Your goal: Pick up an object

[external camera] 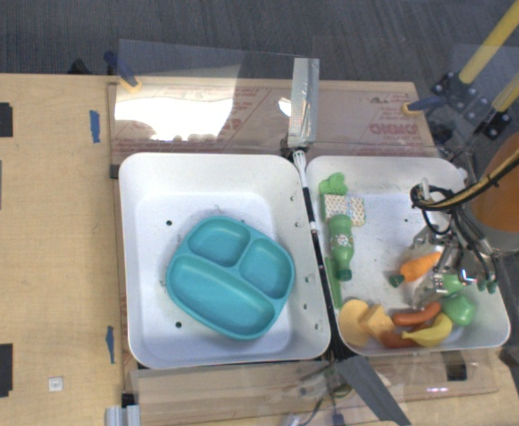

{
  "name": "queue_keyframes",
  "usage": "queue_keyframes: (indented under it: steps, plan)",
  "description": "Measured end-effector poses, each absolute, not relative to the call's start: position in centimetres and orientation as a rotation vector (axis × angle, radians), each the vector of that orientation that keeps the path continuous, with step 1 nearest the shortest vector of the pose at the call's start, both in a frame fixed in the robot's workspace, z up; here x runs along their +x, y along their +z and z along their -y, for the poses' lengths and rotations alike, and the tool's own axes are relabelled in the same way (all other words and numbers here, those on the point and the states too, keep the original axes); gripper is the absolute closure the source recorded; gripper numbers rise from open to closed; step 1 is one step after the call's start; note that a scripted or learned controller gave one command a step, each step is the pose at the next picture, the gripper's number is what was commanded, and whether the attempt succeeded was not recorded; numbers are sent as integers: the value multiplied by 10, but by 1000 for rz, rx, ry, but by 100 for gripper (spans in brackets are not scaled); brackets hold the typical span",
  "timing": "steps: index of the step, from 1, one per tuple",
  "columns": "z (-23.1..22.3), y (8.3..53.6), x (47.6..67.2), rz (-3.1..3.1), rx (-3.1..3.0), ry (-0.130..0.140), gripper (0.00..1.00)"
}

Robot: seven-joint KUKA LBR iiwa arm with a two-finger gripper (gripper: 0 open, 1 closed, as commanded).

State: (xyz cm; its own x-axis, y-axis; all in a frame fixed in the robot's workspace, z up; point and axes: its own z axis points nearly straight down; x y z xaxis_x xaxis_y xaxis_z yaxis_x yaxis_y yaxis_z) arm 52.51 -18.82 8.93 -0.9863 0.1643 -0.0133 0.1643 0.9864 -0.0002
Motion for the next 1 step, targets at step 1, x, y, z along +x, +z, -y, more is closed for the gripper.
queue_keyframes:
  steps: [1]
  plan:
    - [188, 102, 529, -3104, 255, -6, 100]
